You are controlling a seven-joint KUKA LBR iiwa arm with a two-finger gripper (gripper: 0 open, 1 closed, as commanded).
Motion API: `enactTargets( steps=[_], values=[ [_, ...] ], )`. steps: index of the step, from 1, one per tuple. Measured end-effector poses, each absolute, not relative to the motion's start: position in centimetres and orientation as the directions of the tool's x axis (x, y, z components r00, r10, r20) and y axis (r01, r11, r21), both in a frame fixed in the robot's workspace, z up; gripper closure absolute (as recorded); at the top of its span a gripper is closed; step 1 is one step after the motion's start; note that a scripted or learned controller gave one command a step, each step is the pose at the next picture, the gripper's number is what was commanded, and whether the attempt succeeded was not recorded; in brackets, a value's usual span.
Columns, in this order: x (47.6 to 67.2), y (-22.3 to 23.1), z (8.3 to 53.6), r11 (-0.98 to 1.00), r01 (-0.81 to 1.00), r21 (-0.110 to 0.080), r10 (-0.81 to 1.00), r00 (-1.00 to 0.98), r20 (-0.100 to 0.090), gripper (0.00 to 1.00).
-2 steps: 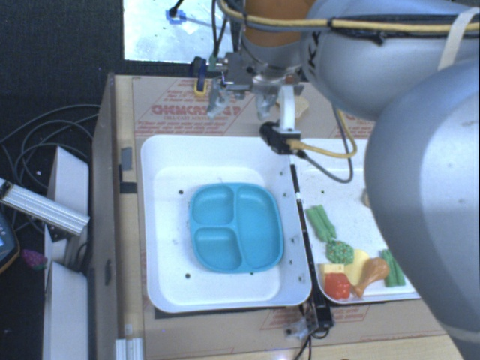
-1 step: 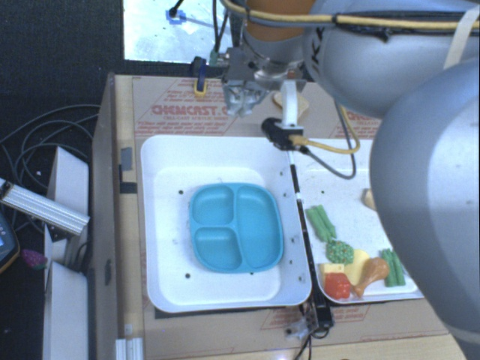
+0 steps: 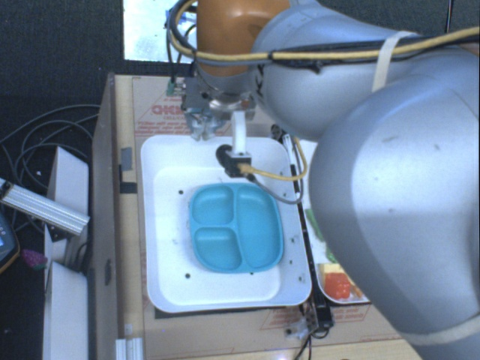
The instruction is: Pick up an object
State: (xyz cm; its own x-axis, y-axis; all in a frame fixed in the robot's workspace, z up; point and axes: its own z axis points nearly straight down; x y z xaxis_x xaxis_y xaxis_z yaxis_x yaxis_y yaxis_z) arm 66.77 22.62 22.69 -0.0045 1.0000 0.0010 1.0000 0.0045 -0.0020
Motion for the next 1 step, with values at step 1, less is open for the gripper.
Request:
enactTargets(
  steps=[1],
  values=[
    [66.86, 22.56, 22.83, 0.004, 1.000, 0.001, 1.000, -0.004, 0.001, 0.00]
  ],
)
